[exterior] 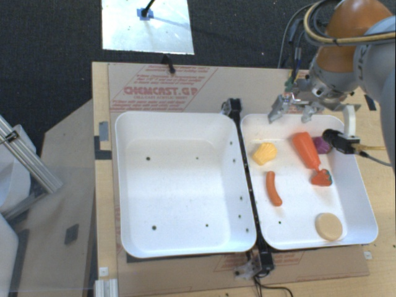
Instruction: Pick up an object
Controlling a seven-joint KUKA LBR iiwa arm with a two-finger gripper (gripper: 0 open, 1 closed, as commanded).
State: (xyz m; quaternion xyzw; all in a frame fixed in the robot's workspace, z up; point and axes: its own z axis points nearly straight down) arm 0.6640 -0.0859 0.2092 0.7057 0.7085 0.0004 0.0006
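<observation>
- Orange carrot (305, 150) lies in the right bin (369, 218), near the far wall, and it slants across the floor. It is the toy nearest the gripper (292, 111), so it looks like the best one to pick.
- The gripper hangs over the far edge of the right bin, just past the carrot's top end. Its 2 fingers (276, 111) are spread apart and nothing sits between them.
- A small purple toy (322, 145) touches the carrot on the side away from the left bin (179, 120). A red strawberry (321, 178) sits at the carrot's near end.
- A yellow toy like a corn cob (264, 153) lies beside the carrot, toward the left bin, with a gap between them.
- A thin orange-red sausage (273, 188) lies nearer the front than the carrot. A round tan cookie (328, 226) sits in the front corner, well apart from the carrot.
- To do this well, I think the gripper should come over the middle of the carrot.
- It should turn so the 2 fingers go on the carrot's long sides, not its ends.
- It should go down slowly, so 1 finger does not land on the purple toy.
- It should squeeze only when the carrot is between the fingers, then lift straight up.
</observation>
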